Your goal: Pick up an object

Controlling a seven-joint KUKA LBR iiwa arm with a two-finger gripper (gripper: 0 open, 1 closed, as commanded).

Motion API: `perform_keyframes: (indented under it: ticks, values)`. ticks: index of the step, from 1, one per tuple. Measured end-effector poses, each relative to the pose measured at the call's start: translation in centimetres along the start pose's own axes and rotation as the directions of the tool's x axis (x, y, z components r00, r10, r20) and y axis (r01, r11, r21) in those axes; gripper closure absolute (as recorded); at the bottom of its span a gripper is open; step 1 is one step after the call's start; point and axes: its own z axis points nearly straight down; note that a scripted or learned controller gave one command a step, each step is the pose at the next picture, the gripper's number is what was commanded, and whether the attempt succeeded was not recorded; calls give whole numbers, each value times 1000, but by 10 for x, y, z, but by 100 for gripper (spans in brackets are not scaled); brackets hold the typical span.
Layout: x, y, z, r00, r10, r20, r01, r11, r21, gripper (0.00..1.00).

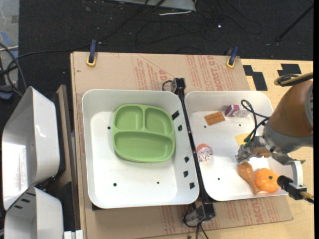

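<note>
We see the gripper (247,152) low over the right bin (259,99), near that bin's right side, reached in from the right on the grey arm (291,133) with its orange band (297,108). Its metal tip hangs just above the bin floor; we cannot tell how far it is open, nor whether anything is between its parts.

Directly below the tip in the view lies a tan wooden spoon-like piece (246,173), its upper end touching or just beside the tip. An orange pumpkin-shaped toy (266,180) sits against the lower right of that piece, near the bin's front corner. A small yellow object (242,139) shows just above the tip, partly hidden by it. To the left, close to the divider between the bins, stands a small pink-and-white cup-like item (204,153), apart from the gripper. Toward the back of the right bin we note a flat orange-brown card (215,118) and, beside it, a purple-and-white packet (234,110).

The left bin (99,183) holds a green three-compartment plate (144,133), lying flat in its upper middle.
</note>
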Motion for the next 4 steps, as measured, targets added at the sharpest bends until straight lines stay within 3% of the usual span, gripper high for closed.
perform_keyframes:
  ticks: [3, 4]
  values:
    - [0, 9, -125, 1000, -6, 2, 6, 1000, -3, 100]
    - [47, 15, -120, 1000, -10, -1, 10, 1000, 0, 100]
